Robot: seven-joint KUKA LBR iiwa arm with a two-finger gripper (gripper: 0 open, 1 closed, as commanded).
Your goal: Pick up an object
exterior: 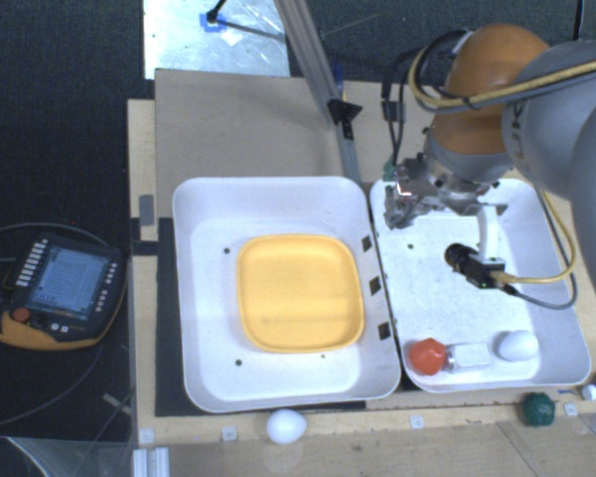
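Resting on a tan bench (pixel 248 127), both bins; fingers' (pixel 402 202) state unclear.

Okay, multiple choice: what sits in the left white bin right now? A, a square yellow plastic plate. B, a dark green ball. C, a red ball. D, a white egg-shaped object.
A: the square yellow plastic plate lies flat in the middle of the left white bin.

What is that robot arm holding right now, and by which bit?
That cannot be told: the gripper sits low in the right bin, too blurred to show anything between its tips. The orange ball lies apart.
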